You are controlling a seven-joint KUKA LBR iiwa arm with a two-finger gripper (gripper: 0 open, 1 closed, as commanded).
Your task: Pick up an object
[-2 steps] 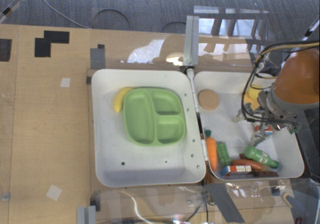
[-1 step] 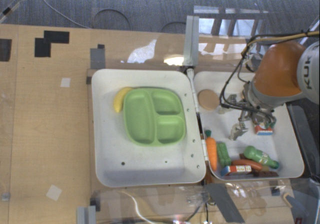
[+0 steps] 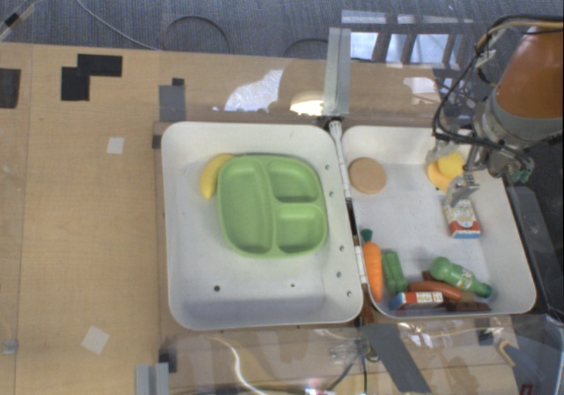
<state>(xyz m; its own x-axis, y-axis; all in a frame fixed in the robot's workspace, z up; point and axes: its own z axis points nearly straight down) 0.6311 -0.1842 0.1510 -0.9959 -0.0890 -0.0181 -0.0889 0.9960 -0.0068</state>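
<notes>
Bench [image 3: 79,234]: pale wood surface with black squares at its far left. Left bin [image 3: 181,287]: white, shallow, holding a green tray [image 3: 269,205] with three compartments, lying flat near the bin's middle; a banana [image 3: 210,175] lies just beside the tray's upper left corner, partly tucked against it. Divider: the two bins meet at a metal strip with a grey post [image 3: 334,76] rising behind it. Right bin [image 3: 405,208]: white, shallow. Near its upper left, a round tan disc [image 3: 367,176], flat, apart from the rest. Along the lower edge, a cluster: carrot [image 3: 374,272] lying lengthwise by the left wall, a dark green vegetable [image 3: 394,271] just beside it, a red-and-white packet [image 3: 421,298] below, a red-brown item [image 3: 445,289] touching it, and a green bottle [image 3: 460,277] lying on its side on top of the heap. Upper right of the bin: a yellow object [image 3: 445,169], close against the arm's tool. Gripper [image 3: 465,183]: hanging from the grey arm [image 3: 520,111] with the orange band, cables looped around the wrist, pointing down into the bin. Just below it, a small carton [image 3: 463,215], white with a red base, stands tilted; its top lies at the fingertips. Whether the fingers are parted or closed, and whether they grasp the carton, cannot be told from this angle.
</notes>
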